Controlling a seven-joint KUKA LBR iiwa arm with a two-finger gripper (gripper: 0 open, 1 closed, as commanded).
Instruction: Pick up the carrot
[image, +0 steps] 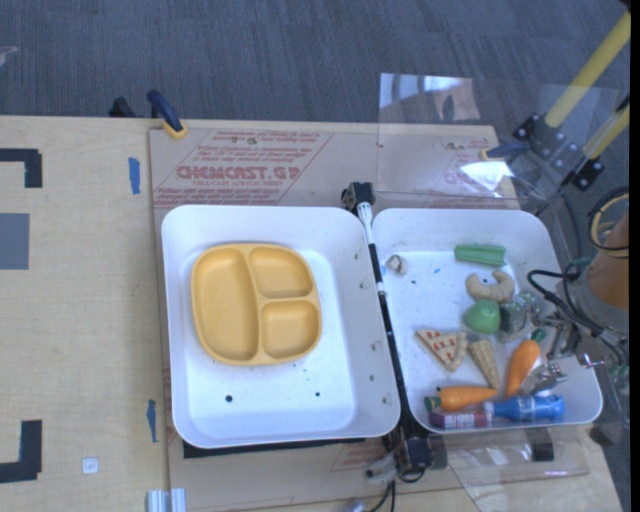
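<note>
**Carrot at the right bin's 4 o'clock, gripper close by**

Nearest the lens, along the near wall of the right bin (560, 250), a blue tube-shaped toy (528, 408) lies flat. A second orange piece (466, 397) lies end to end with it at its 9 o'clock, with a greenish tip on its left end.

Just past them, at about 4 o'clock from the bin's middle, sits the carrot (521, 366). It is a smooth, bright orange, tapered toy, broad at its far end and narrowing to a point at its near end. It leans slightly, with the point toward 7 o'clock. No green top can be made out on it.

The gripper (547, 374) is at the carrot's 3 o'clock, just beside it, amid a tangle of metal parts and cables. Whether it is open or closed cannot be told, nor whether it touches the carrot. The carrot does not visibly sit inside it.

At the carrot's 9 o'clock stands a tan cone (484, 360), and beyond that lies a pizza slice (442, 347). A green ball (482, 318) is at the carrot's 11 o'clock, with a beige knobbly piece (490, 288) past it. A green pickle-like bar (480, 254) lies near the far wall. A small pale bit (395, 264) sits alone at the bin's 10 o'clock.

The left bin (190, 400) holds a yellow divided plate (256, 302), set toward its far side.
</note>
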